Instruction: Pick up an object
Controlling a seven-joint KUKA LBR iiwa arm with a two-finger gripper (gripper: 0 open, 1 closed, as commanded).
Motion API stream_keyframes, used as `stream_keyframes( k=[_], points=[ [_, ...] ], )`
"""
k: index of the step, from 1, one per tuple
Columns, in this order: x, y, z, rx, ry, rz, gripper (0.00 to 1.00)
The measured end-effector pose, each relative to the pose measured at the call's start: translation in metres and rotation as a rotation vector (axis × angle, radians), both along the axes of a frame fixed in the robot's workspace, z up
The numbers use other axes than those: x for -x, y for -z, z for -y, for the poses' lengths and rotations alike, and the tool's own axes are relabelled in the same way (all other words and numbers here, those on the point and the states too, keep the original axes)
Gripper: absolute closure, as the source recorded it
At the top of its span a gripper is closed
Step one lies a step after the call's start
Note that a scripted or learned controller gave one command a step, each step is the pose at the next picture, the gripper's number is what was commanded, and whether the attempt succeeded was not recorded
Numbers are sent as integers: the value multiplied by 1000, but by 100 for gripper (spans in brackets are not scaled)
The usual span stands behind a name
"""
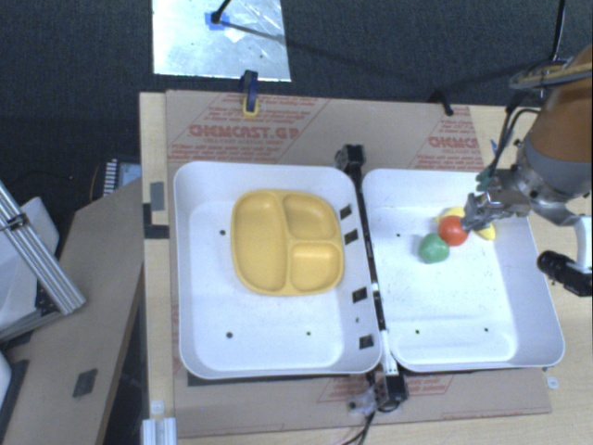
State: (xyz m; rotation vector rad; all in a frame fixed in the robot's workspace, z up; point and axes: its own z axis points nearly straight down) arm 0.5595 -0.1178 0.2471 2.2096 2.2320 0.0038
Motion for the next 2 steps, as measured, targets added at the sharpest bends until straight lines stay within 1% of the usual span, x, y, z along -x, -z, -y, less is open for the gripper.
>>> stream_keyframes(
  k=[1,2],
  points=[
    [-18,7,-43,0,0,0,100],
    [-20,7,-92,0,0,-1,100]
  ],
)
